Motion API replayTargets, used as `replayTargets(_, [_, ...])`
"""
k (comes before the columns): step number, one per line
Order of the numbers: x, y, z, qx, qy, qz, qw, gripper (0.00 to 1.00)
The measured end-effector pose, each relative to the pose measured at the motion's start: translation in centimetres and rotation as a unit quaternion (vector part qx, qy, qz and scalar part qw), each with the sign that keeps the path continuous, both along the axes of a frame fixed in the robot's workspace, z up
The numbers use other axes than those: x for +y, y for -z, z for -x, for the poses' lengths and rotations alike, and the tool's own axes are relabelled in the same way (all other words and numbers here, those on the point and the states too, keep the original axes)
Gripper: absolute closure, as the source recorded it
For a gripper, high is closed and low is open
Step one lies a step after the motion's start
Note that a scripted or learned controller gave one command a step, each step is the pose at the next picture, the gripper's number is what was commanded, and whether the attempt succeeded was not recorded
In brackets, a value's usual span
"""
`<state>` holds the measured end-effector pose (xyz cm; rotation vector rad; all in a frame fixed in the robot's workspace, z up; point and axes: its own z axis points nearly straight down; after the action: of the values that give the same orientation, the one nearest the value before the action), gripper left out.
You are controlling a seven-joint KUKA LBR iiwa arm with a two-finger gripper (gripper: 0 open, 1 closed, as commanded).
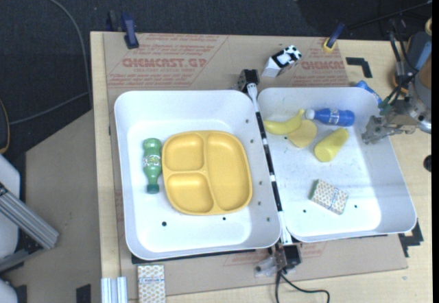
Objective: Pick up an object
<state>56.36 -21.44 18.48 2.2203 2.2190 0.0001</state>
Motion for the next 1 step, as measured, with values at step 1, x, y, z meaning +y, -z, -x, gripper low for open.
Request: replayTargets(1, [4.11, 1.07, -1.74, 0.001, -0.001, -0.0011, 1.0, 1.0])
